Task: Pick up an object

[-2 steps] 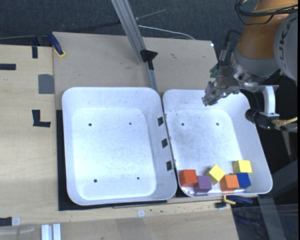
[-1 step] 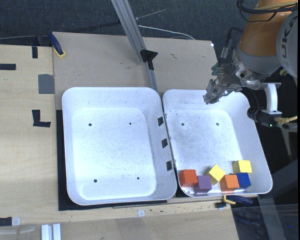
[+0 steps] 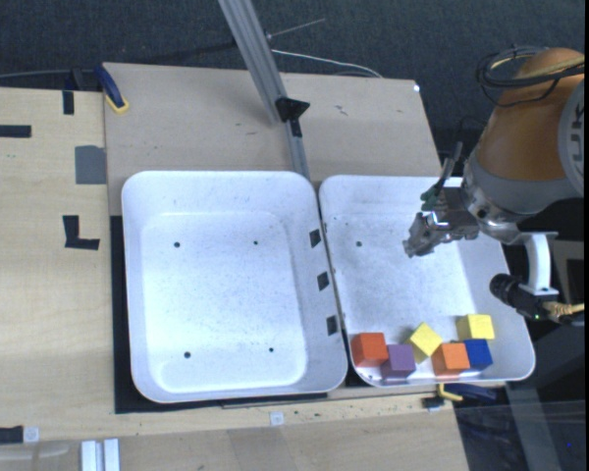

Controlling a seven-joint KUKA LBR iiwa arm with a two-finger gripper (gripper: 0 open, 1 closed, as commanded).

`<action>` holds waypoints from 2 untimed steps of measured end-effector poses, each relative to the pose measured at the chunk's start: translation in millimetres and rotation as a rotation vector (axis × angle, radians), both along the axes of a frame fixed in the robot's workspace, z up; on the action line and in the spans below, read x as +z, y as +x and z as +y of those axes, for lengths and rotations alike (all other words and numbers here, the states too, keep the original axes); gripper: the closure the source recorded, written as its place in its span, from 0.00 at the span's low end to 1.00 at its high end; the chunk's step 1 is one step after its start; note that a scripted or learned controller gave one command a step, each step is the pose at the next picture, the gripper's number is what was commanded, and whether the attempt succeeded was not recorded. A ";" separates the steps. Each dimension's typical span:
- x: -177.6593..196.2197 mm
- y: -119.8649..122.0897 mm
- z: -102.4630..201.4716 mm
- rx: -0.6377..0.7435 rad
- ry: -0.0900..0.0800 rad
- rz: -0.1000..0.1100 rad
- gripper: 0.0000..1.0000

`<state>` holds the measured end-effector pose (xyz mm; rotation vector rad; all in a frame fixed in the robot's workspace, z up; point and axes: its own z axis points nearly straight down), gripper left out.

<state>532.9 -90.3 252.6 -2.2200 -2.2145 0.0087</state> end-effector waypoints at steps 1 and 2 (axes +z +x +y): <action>-35.2 60.8 69.5 0.011 0.001 -0.006 1.00; -6.5 46.7 176.8 0.013 0.003 -0.008 1.00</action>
